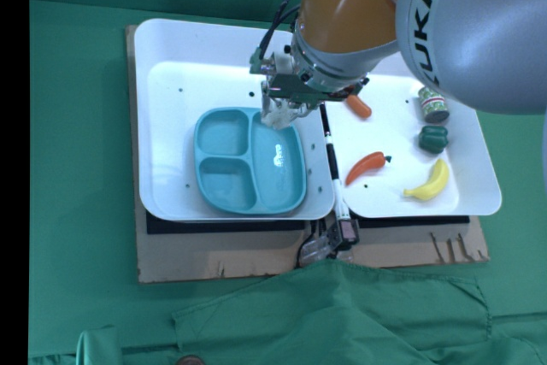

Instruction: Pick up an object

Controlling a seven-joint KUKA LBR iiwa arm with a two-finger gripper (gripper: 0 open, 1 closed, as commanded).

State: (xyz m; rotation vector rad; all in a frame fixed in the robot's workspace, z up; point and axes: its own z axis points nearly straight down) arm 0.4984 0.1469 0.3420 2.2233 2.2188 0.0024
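Our gripper [280, 111] hovers over the upper right corner of the blue divided plate [249, 160] in the left bin [162, 55]; whether it is released or clenched we cannot tell. Nothing graspable lies beneath it, so we judge the arm should shift toward the right bin [479, 184] and descend squarely across a toy's narrow width. The nearest candidate, the red chili pepper [366, 166], lies just right of the plate, its long axis slanting, stem end up-right, tip down-left.
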